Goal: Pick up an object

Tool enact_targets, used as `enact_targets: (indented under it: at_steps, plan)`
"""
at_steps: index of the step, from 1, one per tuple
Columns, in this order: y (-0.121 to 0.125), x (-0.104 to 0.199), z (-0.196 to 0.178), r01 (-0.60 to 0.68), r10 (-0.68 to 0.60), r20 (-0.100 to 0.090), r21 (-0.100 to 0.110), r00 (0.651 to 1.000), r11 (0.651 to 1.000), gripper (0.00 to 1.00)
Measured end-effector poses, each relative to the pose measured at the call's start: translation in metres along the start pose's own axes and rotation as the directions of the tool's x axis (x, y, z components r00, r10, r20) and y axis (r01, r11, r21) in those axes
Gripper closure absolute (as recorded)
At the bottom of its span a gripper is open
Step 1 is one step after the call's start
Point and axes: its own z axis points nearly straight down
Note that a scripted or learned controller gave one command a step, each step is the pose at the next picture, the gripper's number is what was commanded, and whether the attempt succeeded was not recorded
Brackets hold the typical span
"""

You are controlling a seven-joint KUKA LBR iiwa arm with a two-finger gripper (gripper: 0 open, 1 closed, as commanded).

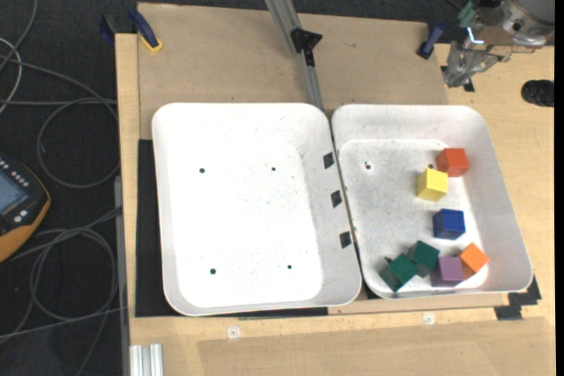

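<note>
A grey arm with an orange band reaches in at the upper right of the frame, its gripper (462,73) hanging over bare bench just beyond the far rim of the right bin (493,136), nothing between its ends; whether it is open or closed cannot be told at this angle. All the candidates for picking lie in that bin: an orange-red block (453,160) touching a yellow block (432,184) in the upper part, a blue block (448,223) alone below them, and at the bottom edge a tight cluster of two dark green blocks (412,263), a purple block (449,269) and an orange block (473,257). The left bin (176,189) holds no blocks. The blue block looks the soundest choice, since it stands apart from its neighbours and leaves room on both sides; the arm would need to travel down the frame, centre above it and descend square to its flat faces. The blocks are near-cubic, with no real long axis; the blue one sits roughly in line with the bin walls, the yellow one slightly turned. The cluster by the lower wall looks awkward to enter cleanly.
</note>
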Motion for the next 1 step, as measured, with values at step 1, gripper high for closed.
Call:
enact_targets:
  at_steps: [1]
  plan:
    - [-0.0215,0.0467,-0.0015,0.003,-0.003,-0.003,0.006,1.0,1.0,1.0]
